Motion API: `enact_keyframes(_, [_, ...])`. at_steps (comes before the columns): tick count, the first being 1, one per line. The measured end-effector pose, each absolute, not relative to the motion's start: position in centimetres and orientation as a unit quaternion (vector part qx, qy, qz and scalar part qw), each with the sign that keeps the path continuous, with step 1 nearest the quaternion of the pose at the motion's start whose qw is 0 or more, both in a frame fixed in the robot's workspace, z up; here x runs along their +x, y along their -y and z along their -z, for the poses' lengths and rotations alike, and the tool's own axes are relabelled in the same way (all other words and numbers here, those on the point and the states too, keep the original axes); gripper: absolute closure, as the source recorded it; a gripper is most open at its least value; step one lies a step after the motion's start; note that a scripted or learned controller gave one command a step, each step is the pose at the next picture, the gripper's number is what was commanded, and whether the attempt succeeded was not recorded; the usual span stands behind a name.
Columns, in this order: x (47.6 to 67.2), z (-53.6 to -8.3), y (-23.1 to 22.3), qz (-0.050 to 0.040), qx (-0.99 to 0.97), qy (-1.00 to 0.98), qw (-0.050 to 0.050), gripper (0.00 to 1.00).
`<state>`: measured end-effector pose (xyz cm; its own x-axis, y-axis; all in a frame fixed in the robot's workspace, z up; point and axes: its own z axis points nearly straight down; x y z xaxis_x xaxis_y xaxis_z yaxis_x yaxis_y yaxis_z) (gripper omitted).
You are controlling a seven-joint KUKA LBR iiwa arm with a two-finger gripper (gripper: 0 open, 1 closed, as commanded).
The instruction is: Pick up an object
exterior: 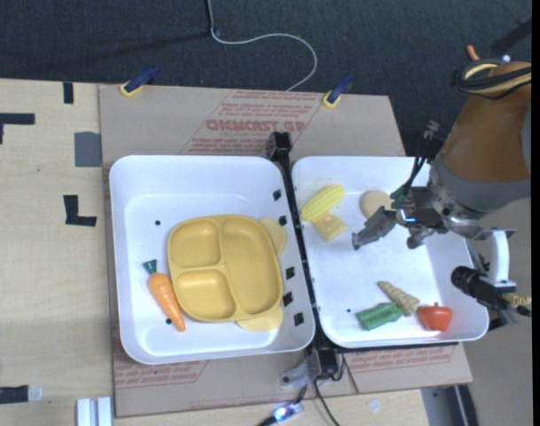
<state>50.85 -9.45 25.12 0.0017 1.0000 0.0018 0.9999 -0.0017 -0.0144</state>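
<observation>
We saw the bench (39,238) bearing a brown cardboard sheet (252,122), held by two blue-and-yellow clamps (141,80), and on it two white bins (132,238) side by side, touching.

A robotics lab: cardboard-covered bench (252,122), two white bins (128,238), toy food, dark carpet.

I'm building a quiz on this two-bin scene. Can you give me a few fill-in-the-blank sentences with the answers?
1. The yellow divided tray lies in the ____ bin.
2. The carrot lies just ____ of that tray.
3. The corn cob lies in the ____ bin, near the divider.
4. The gripper hangs over the ____ bin.

Answers: left; left; right; right
</observation>
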Motion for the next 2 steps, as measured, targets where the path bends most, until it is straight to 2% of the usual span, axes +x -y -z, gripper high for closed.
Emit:
enact_keyframes(1, [51.1, -25.7, 9.4, -0.0005, -0.707, 0.708, 0.001, 0.00])
enact_keyframes(2, [50.4, -20.9, 8.7, -0.0019, -0.707, 0.708, 0.002, 0.00])
